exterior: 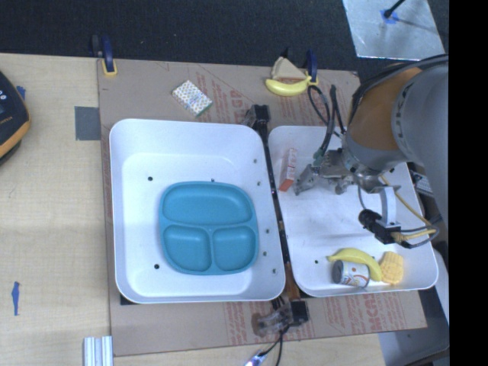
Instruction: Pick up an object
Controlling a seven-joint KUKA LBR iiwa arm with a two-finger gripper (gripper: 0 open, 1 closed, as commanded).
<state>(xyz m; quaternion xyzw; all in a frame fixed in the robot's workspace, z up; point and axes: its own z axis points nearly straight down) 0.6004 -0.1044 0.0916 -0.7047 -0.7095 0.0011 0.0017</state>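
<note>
The right bin (328, 227) holds a yellow banana (358, 259), a small can (350, 275) lying under it, and a yellow ridged piece (392, 268), all near its front edge. An orange-and-white pen-like stick (289, 171) lies along the bin's left wall. My gripper (320, 183) hangs over the back part of this bin, just right of the stick, far from the banana group. Its fingers stand open with nothing between them. The grey arm with its orange band (381, 117) covers the bin's back right corner.
The left bin (130, 166) bears a blue divided plate (207, 227). Outside the bins, on the cardboard, lie a second banana (287, 87) and a patterned packet (191, 97). Black cables (385, 227) trail from the wrist over the right bin.
</note>
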